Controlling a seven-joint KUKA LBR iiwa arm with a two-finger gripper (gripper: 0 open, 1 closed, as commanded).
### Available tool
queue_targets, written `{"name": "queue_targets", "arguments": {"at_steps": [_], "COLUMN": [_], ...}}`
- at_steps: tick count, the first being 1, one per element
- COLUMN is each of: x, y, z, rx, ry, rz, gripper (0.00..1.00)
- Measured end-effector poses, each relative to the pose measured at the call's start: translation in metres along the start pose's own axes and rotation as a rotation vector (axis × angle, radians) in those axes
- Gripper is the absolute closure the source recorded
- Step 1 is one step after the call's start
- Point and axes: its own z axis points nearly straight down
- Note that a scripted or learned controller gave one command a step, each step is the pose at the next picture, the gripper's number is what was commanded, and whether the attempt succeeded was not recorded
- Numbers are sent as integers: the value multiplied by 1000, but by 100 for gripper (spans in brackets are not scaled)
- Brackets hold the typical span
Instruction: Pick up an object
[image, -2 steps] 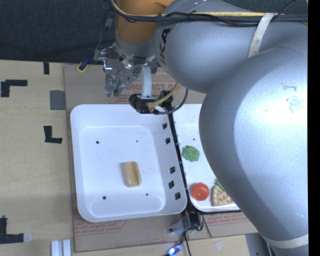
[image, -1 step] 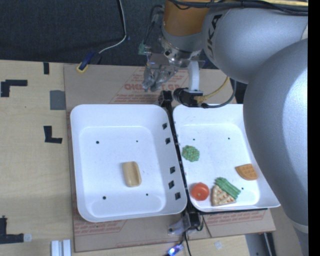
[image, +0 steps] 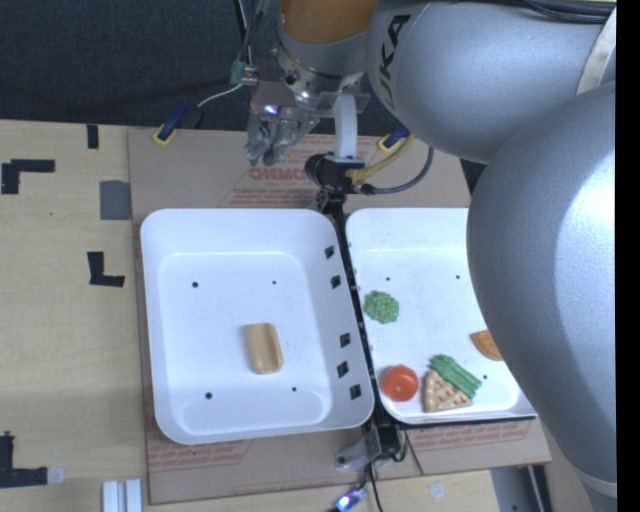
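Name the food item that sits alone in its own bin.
The tan bread roll: it lies by itself in the left bin, whereas the broccoli, tomato and others share the right bin.

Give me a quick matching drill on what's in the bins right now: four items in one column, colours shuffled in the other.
Items:
1. bread roll in the left bin
2. tomato
3. broccoli
4. pizza slice

Colours:
A. red
B. yellowish with a lattice pattern
C. tan
D. green

Pairs: 1-C, 2-A, 3-D, 4-B. The last three lie in the right bin.
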Motion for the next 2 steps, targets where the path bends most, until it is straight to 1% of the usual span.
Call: {"name": "queue_targets", "arguments": {"at_steps": [1,2], "x": [23,57], "y": [1,1], "z": [28,44], "rx": [6,6], "ry": [-4,-3], "rz": [4,3], "gripper": [100,100]}}
